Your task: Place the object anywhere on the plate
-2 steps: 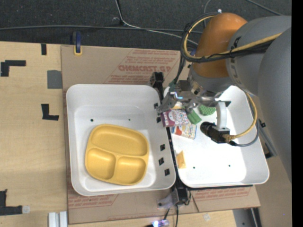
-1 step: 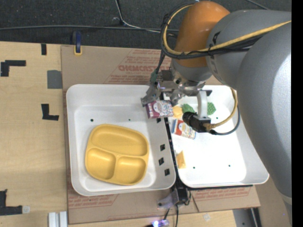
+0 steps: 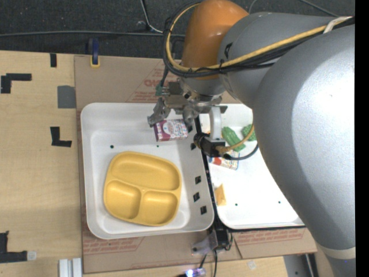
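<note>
Hand (image 3: 172, 115) clamped on carton (image 3: 171, 129) above left bin (image 3: 92, 154), beyond yellow plate (image 3: 142, 187).

This is a robotics lab. A large grey arm (image 3: 300, 97) with bundled cables (image 3: 190, 68) reaches over a table (image 3: 34, 172) covered in cardboard sheets with black tape marks (image 3: 57, 136). Two white bins (image 3: 92, 172) sit side by side against a dark backdrop (image 3: 69, 10) at the far edge.

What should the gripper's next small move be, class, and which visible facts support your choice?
Probably carry the small packet toward the camera and lower it over the yellow plate. The packet sits at the gripper, apparently between its fingers, above the left bin beyond the plate's far rim, not yet over the plate.
</note>
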Available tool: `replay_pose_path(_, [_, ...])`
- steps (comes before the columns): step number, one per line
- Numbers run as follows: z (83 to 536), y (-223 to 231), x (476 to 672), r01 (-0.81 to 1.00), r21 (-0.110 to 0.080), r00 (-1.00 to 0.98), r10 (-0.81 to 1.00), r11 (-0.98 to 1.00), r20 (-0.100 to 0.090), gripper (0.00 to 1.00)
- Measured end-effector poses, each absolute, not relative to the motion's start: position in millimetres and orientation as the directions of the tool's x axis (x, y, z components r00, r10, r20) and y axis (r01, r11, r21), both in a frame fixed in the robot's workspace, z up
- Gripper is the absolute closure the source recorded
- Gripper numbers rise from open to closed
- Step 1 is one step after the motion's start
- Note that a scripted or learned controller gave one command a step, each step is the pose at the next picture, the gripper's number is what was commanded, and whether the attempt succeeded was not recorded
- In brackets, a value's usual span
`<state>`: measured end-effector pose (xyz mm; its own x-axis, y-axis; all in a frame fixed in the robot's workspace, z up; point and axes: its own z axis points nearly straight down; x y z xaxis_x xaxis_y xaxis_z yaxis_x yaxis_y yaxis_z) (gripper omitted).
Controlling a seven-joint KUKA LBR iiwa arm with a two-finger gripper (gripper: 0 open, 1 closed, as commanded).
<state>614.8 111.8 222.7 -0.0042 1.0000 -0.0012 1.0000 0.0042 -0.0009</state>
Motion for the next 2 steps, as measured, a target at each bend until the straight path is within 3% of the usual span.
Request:
replay_pose_path(1, [213.0,162.5,639.0,1.000,-0.001,-0.006,1.000,0.006,0.000,1.00])
replay_pose_path(2, [213.7,159.5,638.3,1.000,-0.002,-0.002,1.000,0.002,-0.002,0.00])
